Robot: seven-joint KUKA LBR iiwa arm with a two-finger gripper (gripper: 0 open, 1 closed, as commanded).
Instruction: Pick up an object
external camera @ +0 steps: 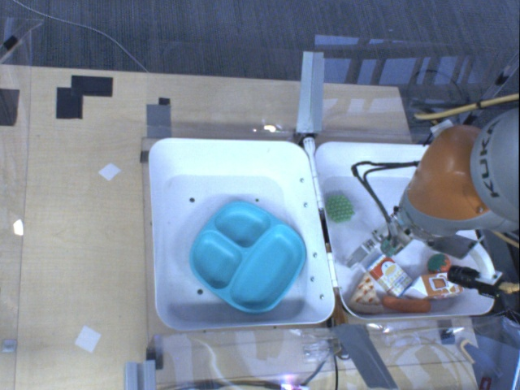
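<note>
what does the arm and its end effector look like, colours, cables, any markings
The arm is grey with a rounded, glossy orange band above the wrist, and dark KUKA lettering shows on the grey shell beside it. A thin black cable loops out from the wrist over the right bin. The end effector is a small metallic grey part below the wrist.

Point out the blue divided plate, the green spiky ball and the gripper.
blue divided plate (248,256), camera view, its centre ridge.
green spiky ball (340,209), camera view, its middle.
gripper (380,249), camera view, between its fingertips.
</note>
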